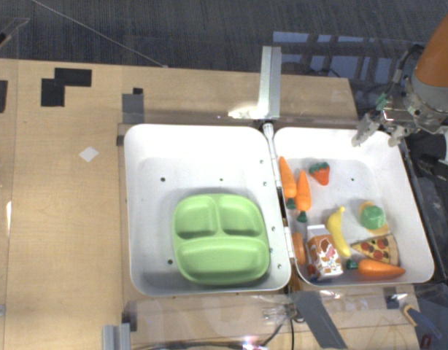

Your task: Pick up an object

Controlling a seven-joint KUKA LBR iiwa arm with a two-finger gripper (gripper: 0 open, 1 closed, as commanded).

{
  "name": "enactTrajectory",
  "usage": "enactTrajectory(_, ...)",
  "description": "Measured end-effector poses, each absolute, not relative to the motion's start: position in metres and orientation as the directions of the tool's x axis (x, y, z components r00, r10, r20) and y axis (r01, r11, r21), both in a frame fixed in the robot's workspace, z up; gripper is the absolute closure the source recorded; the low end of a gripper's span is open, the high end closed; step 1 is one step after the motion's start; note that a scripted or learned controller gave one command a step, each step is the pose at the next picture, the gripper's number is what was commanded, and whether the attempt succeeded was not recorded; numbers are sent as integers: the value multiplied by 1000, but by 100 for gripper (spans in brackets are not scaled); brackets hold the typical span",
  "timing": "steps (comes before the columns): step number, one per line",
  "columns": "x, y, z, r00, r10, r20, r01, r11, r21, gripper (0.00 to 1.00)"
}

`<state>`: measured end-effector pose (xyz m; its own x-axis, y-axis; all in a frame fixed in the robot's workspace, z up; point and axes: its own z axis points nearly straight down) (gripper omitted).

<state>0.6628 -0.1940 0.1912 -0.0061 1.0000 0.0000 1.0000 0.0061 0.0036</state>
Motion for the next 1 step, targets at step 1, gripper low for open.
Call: enactTrajectory(1, 665, -193, 202, -14, 1000, -2, 1000, 14, 8, 100)
